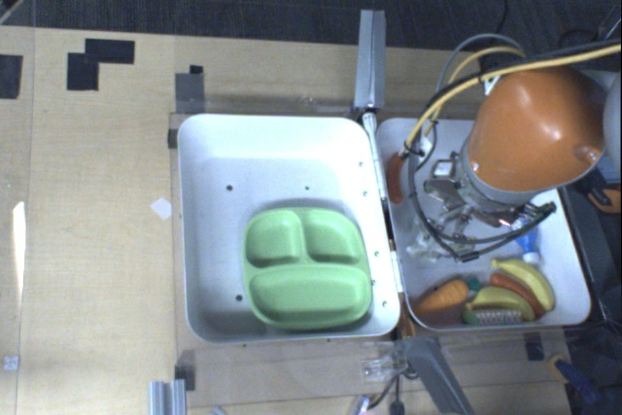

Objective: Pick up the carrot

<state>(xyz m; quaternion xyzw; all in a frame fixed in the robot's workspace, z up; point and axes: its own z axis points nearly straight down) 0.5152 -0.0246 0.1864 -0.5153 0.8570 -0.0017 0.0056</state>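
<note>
The carrot [443, 294] is orange and lies near the front left corner of the right bin [579, 298], beside other toy food. The arm's orange band [536, 129] and grey wrist hang over the middle of that bin, above and to the right of the carrot. The wrist and its cables hide the gripper's tips, which point down into the bin behind the carrot. Nothing shows between the wrist and the carrot but bare bin floor.
A green divided plate [307, 265] lies in the left bin [209, 209]. In the right bin a yellow banana [525, 279], a green item [496, 314] and a reddish item [395, 178] at the left wall crowd the carrot's surroundings. A metal divider post [369, 63] stands between the bins.
</note>
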